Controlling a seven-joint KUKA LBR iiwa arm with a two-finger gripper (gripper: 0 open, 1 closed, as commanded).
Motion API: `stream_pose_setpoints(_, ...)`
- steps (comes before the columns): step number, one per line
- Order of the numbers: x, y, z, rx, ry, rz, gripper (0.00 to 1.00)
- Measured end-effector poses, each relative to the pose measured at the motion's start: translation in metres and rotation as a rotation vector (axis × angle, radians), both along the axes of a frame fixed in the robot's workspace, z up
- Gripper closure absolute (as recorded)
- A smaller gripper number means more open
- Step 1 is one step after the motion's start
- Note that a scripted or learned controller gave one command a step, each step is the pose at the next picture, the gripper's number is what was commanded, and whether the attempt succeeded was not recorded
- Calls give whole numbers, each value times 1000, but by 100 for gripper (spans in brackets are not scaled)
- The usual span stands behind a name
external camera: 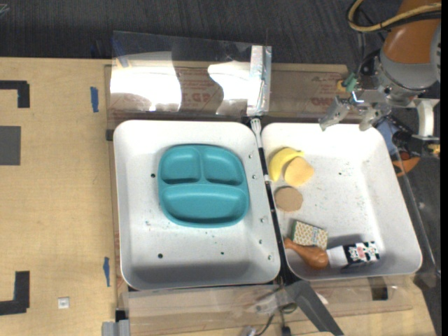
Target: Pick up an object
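My gripper (348, 118) hangs over the far edge of the right bin (364, 187), its two fingers spread apart with nothing between them. In that bin, against the left wall, lie a yellow cup-like piece (290, 166) and a tan round disc (288, 199). Near the front edge sit a small patterned packet (310, 234), an orange-brown drumstick-shaped toy (309, 253) and a small black-and-white bottle (358, 253). All of these lie well in front and to the left of the gripper.
The left bin (133, 208) holds a teal divided plate (204, 185). A clear plastic sheet (189, 82) stands behind the left bin. Cardboard (49, 187) covers the bench to the left. Yellow cables (371, 5) loop above the arm.
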State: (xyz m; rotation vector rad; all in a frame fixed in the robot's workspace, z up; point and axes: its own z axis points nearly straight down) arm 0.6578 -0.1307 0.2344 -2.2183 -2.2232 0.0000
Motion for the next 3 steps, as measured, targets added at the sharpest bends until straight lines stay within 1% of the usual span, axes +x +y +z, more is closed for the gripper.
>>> stream_pose_setpoints(1, -26, 37, -147, -1, -6, 342, 0)
stream_pose_setpoints(2, -24, 37, -135, -3, -11, 341, 100)
stream_pose_setpoints(3, -48, 125, -47, 1, -8, 188, 100)
